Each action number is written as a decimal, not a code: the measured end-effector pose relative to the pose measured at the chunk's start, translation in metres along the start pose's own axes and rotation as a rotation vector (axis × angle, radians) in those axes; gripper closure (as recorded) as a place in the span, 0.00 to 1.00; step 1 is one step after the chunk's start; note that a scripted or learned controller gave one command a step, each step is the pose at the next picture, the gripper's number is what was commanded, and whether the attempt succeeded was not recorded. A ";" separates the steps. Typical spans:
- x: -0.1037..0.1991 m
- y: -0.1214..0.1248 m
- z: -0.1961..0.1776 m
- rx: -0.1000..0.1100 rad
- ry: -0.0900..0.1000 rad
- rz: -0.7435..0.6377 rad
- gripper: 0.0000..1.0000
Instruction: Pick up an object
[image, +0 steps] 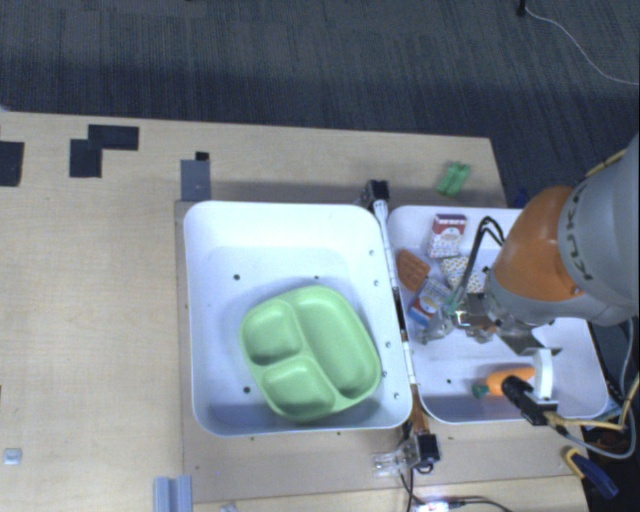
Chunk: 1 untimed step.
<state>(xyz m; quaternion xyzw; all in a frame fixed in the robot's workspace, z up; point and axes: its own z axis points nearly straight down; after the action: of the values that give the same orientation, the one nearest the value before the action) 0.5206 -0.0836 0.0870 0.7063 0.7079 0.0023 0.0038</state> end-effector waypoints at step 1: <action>0.001 0.002 -0.011 -0.005 0.000 -0.001 1.00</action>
<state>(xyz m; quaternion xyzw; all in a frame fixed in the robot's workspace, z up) 0.5224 -0.0830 0.0983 0.7059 0.7082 0.0042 0.0056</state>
